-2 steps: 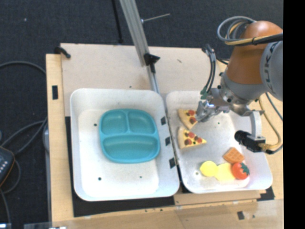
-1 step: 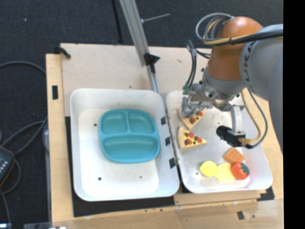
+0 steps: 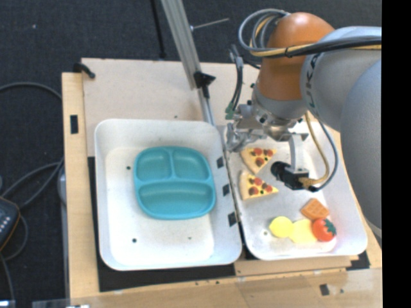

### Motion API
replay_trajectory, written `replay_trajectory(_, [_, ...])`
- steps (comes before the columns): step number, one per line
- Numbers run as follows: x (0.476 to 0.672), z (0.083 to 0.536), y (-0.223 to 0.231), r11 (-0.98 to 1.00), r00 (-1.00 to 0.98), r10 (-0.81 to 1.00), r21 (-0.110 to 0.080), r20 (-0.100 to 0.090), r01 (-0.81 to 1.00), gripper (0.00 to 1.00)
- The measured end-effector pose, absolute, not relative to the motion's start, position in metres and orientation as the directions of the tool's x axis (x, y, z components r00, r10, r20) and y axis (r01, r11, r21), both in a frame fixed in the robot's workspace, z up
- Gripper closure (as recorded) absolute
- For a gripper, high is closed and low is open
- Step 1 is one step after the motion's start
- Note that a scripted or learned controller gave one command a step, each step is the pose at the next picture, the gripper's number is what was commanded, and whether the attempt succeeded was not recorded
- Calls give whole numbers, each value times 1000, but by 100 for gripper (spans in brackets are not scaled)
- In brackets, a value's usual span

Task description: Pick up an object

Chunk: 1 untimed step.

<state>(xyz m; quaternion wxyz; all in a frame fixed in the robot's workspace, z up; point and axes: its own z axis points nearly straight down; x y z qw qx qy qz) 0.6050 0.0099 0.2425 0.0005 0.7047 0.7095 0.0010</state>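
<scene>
The tomato (image 3: 324, 230) lies in the right bin (image 3: 352, 191); the gripper (image 3: 239, 138) hangs above a pizza slice (image 3: 257, 158), probably choosing it.

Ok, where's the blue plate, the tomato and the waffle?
Blue plate (image 3: 174, 182), camera view, on the wall between its top and bottom compartments.
Tomato (image 3: 324, 230), camera view, on the middle of its red body.
Waffle (image 3: 314, 209), camera view, on the middle of its orange face.
</scene>
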Motion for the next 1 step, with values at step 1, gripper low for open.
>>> replay_trajectory(1, [633, 235, 54, 7, -7, 1000, 2, 0, 1000, 100])
